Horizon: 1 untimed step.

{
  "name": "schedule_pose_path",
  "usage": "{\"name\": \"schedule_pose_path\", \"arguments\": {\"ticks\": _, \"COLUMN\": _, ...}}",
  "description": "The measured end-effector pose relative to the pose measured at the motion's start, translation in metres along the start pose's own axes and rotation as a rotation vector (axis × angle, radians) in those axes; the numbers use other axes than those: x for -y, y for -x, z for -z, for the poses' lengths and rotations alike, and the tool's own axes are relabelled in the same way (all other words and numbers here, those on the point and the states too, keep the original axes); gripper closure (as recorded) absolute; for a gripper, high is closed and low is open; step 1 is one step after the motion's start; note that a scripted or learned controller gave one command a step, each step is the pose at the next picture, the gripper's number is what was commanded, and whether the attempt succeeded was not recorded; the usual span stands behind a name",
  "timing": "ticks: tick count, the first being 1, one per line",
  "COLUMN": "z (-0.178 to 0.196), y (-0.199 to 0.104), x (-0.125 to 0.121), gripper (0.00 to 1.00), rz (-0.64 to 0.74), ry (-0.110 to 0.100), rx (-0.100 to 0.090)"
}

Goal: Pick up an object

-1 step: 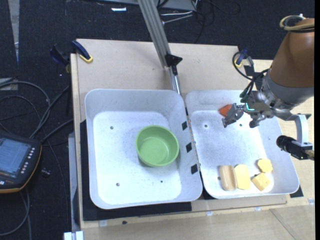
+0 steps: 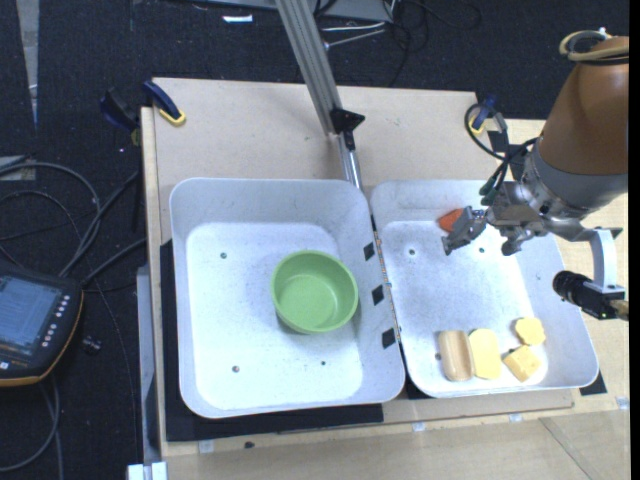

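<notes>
Camera view: gripper (image 2: 483, 231) hangs over the far-left part of the right bin (image 2: 560, 268), fingers spread apart with nothing between them, an orange object (image 2: 451, 218) just beside it near the bin's far edge, so the pick looks not yet done. Yellow blocks (image 2: 487, 353) sit untouched along the right bin's near edge, green bowl (image 2: 315, 290) in the middle of the left bin (image 2: 200, 268). The orange object is partly hidden by the gripper, so its shape and whether they touch are hard to tell.
</notes>
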<state>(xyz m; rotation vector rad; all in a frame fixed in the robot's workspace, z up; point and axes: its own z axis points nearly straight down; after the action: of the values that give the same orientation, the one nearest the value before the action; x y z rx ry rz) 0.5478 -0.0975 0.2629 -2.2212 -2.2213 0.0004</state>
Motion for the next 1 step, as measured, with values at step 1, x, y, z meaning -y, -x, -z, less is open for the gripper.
{"name": "schedule_pose_path", "arguments": {"ticks": 1, "z": -0.0437, "y": -0.0035, "x": -0.0046, "gripper": 0.0, "rz": 0.001, "ry": -0.003, "rx": 0.0}}
